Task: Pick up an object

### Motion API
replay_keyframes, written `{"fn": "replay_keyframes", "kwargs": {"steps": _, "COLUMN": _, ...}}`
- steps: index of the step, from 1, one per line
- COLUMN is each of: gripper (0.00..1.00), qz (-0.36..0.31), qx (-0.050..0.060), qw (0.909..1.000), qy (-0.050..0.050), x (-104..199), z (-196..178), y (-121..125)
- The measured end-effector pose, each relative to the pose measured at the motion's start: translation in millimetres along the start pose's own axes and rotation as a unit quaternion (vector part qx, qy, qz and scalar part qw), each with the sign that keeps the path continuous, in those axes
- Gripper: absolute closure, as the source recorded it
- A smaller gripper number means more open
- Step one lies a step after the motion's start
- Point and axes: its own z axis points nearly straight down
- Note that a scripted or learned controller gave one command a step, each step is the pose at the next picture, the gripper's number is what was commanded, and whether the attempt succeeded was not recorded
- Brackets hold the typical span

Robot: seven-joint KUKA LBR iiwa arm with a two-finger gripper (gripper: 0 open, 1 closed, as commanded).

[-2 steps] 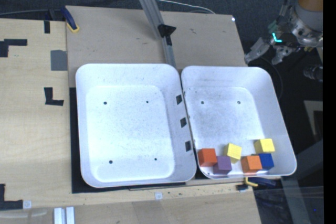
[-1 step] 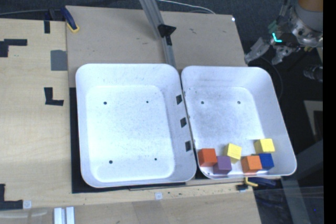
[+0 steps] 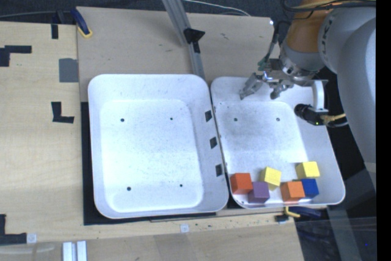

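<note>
Several small blocks lie along the near edge of the right bin point(image 3: 317, 150): an orange block point(image 3: 241, 182), a purple block point(image 3: 260, 191), a yellow block point(image 3: 272, 176), a second orange block point(image 3: 292, 190), a blue block point(image 3: 310, 187) and a second yellow block point(image 3: 308, 169). My gripper point(image 3: 261, 90) hangs over the far edge of the right bin, well away from the blocks. Its fingers are spread apart with nothing between them.
The left bin point(image 3: 101, 131) sits beside the right one, with black clips on the shared rim. A slanted metal rail point(image 3: 173, 6) rises behind the bins. The grey arm with its orange band point(image 3: 314, 33) fills the upper right.
</note>
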Motion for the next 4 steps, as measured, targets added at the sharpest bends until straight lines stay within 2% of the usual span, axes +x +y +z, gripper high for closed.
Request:
{"fn": "replay_keyframes", "kwargs": {"steps": 1, "gripper": 0.00, "qz": 0.001, "qx": 0.000, "qw": 1.0000, "qy": -0.001, "x": 23.9, "z": 51.8, "y": 10.6}}
{"fn": "replay_keyframes", "kwargs": {"steps": 2, "gripper": 0.00, "qz": 0.003, "qx": -0.008, "qw": 1.0000, "qy": -0.003, "x": -44.0, "z": -57.0, "y": -12.3}}
{"fn": "replay_keyframes", "kwargs": {"steps": 3, "gripper": 0.00, "qz": -0.002, "qx": -0.001, "qw": 1.0000, "qy": 0.001, "x": 38.3, "z": 6.5, "y": -23.7}}
{"fn": "replay_keyframes", "kwargs": {"steps": 4, "gripper": 0.00, "qz": 0.001, "qx": -0.004, "qw": 1.0000, "qy": 0.000, "x": 33.1, "z": 2.7, "y": -22.6}}
